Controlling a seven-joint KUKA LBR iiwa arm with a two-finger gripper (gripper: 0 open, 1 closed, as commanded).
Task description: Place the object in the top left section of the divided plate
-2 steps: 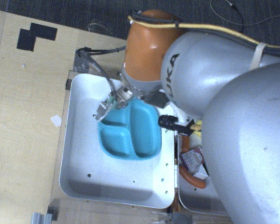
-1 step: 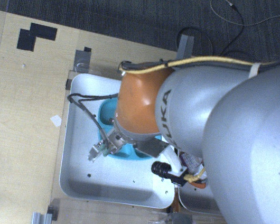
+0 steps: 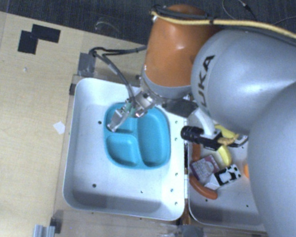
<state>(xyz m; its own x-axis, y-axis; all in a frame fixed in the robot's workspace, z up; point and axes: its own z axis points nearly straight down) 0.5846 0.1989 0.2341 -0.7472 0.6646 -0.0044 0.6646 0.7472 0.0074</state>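
A blue divided plate [image 3: 153, 138] lies in the left white bin [image 3: 82, 183], with one large section on its right and two smaller ones on its left. My gripper [image 3: 117, 121] reaches down from the orange-banded wrist and hangs over the plate's top left section, close to its rim. A small greenish patch [image 3: 130, 108] shows against the gripper just above its tip. I cannot tell what the patch is, or whether it is held. The arm's grey bulk hides the plate's upper right edge.
The right bin [image 3: 233, 215] holds a yellow banana [image 3: 222, 152], a purple-grey packet [image 3: 204, 166], an orange-red sausage shape [image 3: 203, 188] and a black-and-white checkered piece [image 3: 231, 174]. The arm covers most of that bin. Bare white floor surrounds the plate in the left bin.
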